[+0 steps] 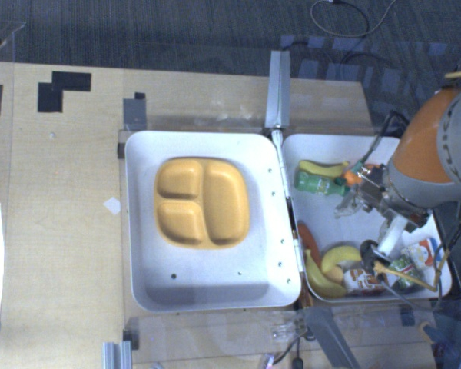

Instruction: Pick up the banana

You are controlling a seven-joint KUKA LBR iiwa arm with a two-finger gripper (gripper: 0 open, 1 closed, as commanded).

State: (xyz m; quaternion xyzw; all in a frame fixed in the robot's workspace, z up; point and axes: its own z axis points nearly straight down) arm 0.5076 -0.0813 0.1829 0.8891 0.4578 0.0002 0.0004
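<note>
The banana (pixel 320 277) is yellow and curved, lying in the front left corner of the right bin (pixel 290 177). A yellow-green round fruit (pixel 340 257) rests against it. My gripper (pixel 348 204) hangs over the middle of the right bin, behind the banana and apart from it, just in front of a green bottle (pixel 319 182). The wrist covers its tips, so whether it grips anything is hidden.
A yellow divided plate (pixel 202 201) lies in the left bin (pixel 215 287). The right bin also holds a second yellow piece (pixel 319 165) behind the bottle, a red item (pixel 308 238) by the left wall, a can (pixel 360 280) and small packets (pixel 422 254) at the front right.
</note>
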